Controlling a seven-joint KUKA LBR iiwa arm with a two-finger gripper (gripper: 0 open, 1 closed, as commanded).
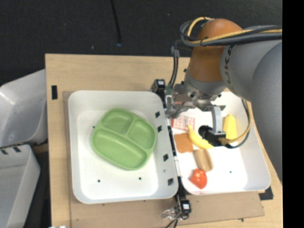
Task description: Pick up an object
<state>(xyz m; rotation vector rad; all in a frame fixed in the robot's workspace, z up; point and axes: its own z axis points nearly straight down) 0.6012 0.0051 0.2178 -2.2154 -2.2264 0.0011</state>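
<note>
In the camera view the right bin (pixel 247 175) holds a small pile of toy food. A yellow banana (pixel 197 139) lies beside an orange-brown slab (pixel 184 142). Below them sit a tan bread roll (pixel 204 160) and a red pepper (pixel 199 178). A yellow corn piece (pixel 230 127) stands to the right, and a red-and-white patterned packet (pixel 180 123) lies at the bin's left side. My gripper (pixel 192 109) hangs over the bin's upper left, just above the packet and banana. The wrist hides its fingertips.
The left bin (pixel 80 179) holds a green divided plate (pixel 124 137) in its middle. A ridge (pixel 170 141) with black clips separates the two bins. Cables loop over the orange wrist band (pixel 211 46). White equipment (pixel 21 103) stands left of the bench.
</note>
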